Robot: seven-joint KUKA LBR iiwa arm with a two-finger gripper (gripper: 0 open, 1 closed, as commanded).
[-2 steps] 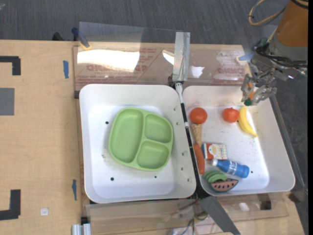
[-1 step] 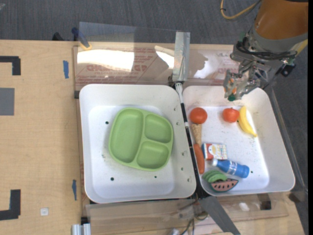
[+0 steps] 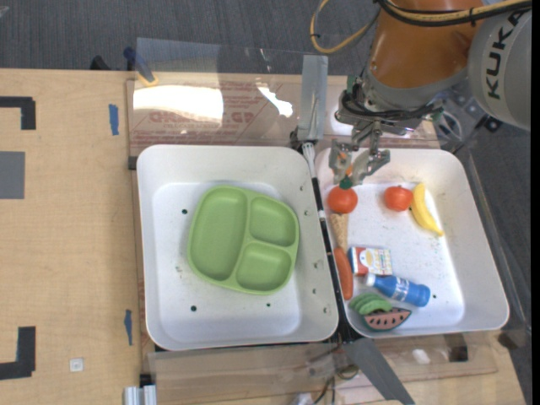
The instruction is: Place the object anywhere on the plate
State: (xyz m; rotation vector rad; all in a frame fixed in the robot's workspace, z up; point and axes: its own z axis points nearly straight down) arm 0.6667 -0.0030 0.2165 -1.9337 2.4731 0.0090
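A green three-compartment plate (image 3: 243, 240) lies in the left bin (image 3: 160, 184) with nothing on it. My gripper (image 3: 359, 167) hangs over the back left of the right bin (image 3: 472, 251). Directly below it and touching its tip is a red tomato (image 3: 342, 199), close to the wall between the bins. I cannot see whether the tomato is gripped or resting in the bin. A second red tomato (image 3: 397, 197) and a yellow banana (image 3: 424, 208) lie to the right of it.
Further forward in the right bin lie an ice cream cone (image 3: 338, 225), an orange carrot (image 3: 344, 272), a small carton (image 3: 370, 261), a blue bottle (image 3: 402, 290) and a watermelon slice (image 3: 381, 317). A grey post (image 3: 313, 99) stands behind the bins.
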